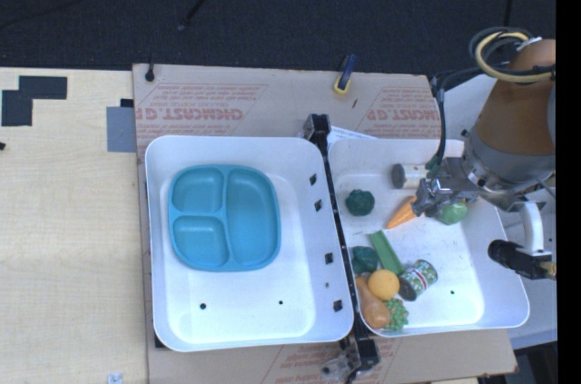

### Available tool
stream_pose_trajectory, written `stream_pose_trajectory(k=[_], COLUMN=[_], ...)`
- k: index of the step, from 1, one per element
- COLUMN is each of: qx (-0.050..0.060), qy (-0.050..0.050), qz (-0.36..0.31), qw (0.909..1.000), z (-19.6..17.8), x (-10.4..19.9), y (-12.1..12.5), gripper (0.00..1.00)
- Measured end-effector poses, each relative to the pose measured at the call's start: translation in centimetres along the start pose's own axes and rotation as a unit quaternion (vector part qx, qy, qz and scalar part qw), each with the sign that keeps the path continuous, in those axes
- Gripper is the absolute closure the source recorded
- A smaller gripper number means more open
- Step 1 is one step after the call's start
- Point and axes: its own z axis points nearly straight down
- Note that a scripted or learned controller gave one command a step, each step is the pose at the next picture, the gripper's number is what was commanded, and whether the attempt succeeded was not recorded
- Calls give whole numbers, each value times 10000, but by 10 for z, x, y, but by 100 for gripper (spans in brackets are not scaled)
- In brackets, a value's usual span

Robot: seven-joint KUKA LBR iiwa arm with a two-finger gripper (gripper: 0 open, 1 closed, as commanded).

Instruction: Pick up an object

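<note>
Gripper [442,192] sat low in right bin [495,310], beside the carrot [400,214] and a green object [451,211]; finger state unclear; likely mid-grasp approach; next needed a closing and lift.

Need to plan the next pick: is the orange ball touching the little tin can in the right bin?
Apart. The camera view shows a narrow strip of white bin floor between the orange ball and the tin can, which lies just to its right.
</note>
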Motion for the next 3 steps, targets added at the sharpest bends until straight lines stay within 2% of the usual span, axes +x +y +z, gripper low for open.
stream_pose_trajectory(k=[1, 3], qx=[20, 36], qy=[5, 13], qz=[-3, -20], qw=[10000, 10000], z=[-11, -2], x=[-1, 105], y=[0, -4], gripper=[100, 100])
